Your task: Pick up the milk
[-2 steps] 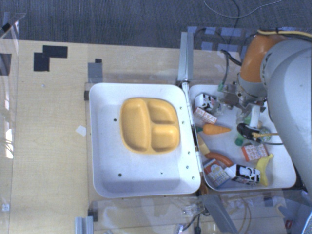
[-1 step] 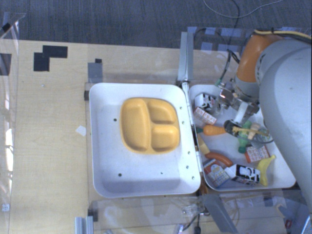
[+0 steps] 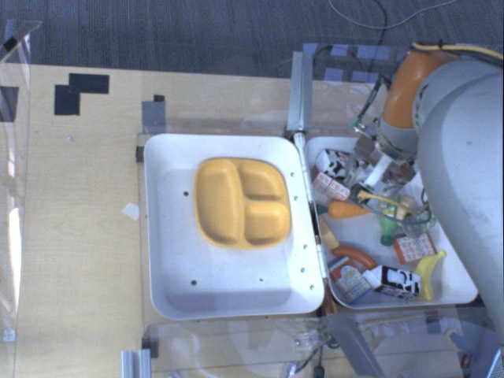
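Two white bins (image 3: 157,235); one yellow tray (image 3: 240,201); one banana (image 3: 429,270).

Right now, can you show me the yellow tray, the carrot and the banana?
yellow tray (image 3: 240,201): camera view, on its middle divider.
carrot (image 3: 346,209): camera view, on its orange body.
banana (image 3: 429,270): camera view, on its curved middle.

Showing as smooth white plastic with a faint sheen: both bins, left bin (image 3: 169,290) and right bin (image 3: 457,294), the left one carrying a yellow compartment tray (image 3: 240,201) of matt-looking moulded plastic. Reading as pale wood-grain laminate, smooth and satiny: bench top (image 3: 79,235), with brushed metal brackets (image 3: 298,89) at the bin edges. Appearing glossy grey painted shell on the arm (image 3: 465,156), orange band (image 3: 402,93) equally smooth; printed black-and-white carton, the milk (image 3: 398,280), looking like coated card.
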Motion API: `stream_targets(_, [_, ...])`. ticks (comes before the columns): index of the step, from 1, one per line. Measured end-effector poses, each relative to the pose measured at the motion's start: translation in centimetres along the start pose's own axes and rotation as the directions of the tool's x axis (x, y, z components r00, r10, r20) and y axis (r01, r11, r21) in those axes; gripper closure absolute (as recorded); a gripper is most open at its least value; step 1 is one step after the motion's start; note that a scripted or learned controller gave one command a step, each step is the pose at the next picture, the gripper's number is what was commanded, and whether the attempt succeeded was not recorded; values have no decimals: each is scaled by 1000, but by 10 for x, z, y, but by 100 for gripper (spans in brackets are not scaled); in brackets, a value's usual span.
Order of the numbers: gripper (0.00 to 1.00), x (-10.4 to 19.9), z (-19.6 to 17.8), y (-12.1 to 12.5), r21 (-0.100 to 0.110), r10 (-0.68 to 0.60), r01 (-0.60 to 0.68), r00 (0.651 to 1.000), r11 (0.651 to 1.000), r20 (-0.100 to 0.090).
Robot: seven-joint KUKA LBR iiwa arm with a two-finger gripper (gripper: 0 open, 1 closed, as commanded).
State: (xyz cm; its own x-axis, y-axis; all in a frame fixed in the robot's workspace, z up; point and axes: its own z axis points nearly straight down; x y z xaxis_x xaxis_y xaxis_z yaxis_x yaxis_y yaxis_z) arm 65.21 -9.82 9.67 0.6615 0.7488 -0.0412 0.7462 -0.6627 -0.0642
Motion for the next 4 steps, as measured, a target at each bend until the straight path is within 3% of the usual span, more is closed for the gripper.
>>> stream_targets(1, [0,0,0,0,-2,0,0,1000,1000,0])
stream_targets(2, [0,24,-84,-20,-53,80,-82,996,995,-40])
stream_targets(3, [0,-13,-61,11,-53,70,-72,997,996,-38])
stream_targets(4, [0,-34,-106,32,-69,-23,20,999,997,-40])
